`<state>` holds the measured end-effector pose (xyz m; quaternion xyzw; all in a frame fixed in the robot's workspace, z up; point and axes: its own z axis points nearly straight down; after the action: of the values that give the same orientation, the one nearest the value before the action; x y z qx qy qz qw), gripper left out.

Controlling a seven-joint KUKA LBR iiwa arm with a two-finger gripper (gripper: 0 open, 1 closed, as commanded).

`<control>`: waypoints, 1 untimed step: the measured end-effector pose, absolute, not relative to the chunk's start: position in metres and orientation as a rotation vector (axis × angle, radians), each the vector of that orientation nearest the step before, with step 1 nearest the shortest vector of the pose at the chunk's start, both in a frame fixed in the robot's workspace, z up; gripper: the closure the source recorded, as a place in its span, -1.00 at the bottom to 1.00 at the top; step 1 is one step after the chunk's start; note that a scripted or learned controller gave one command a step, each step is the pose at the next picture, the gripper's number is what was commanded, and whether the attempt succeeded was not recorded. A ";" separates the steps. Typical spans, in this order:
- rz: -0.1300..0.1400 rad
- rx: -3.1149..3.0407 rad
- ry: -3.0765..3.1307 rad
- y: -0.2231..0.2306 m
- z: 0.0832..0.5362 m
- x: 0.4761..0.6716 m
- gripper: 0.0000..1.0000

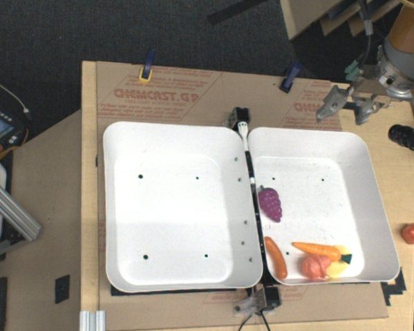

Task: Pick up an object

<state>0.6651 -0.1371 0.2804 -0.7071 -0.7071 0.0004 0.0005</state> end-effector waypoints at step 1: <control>-0.002 -2.223 -2.224 -0.137 0.292 0.666 1.00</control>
<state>0.6658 -0.1370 0.2916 -0.7069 -0.7073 -0.0008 -0.0015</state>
